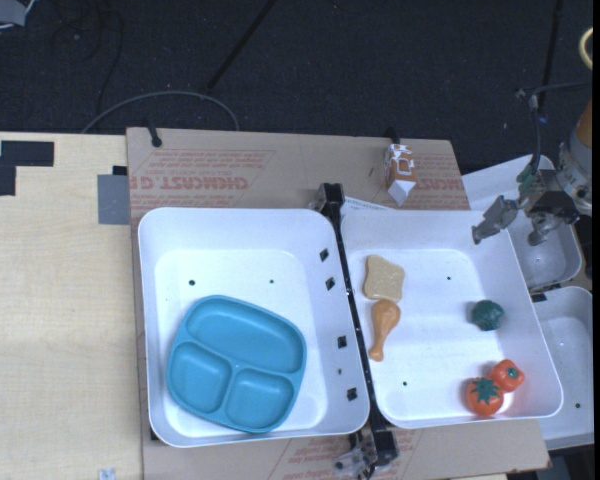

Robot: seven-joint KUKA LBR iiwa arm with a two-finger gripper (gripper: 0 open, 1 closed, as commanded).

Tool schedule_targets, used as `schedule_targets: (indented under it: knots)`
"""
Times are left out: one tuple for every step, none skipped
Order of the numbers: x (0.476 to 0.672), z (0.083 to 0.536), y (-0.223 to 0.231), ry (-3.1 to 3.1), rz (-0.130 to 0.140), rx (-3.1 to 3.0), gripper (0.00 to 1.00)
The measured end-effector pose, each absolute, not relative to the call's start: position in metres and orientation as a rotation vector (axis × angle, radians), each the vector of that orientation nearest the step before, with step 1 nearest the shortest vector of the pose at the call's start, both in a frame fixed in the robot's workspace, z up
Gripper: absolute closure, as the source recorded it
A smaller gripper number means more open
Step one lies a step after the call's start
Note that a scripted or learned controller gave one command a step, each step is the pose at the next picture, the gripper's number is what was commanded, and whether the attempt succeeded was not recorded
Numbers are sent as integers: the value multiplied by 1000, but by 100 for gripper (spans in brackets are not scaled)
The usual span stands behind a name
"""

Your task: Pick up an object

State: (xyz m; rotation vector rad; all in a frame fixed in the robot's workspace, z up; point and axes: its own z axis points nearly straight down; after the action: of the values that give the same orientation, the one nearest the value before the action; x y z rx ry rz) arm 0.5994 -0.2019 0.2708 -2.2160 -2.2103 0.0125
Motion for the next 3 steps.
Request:
schedule_targets:
  knots:
    - [601, 279, -201, -2221, 1, -2221, 0]
    - [608, 221, -207, -2219, 4, -2219, 0]
    - [602, 167, -198, -2217, 3, -2220, 0]
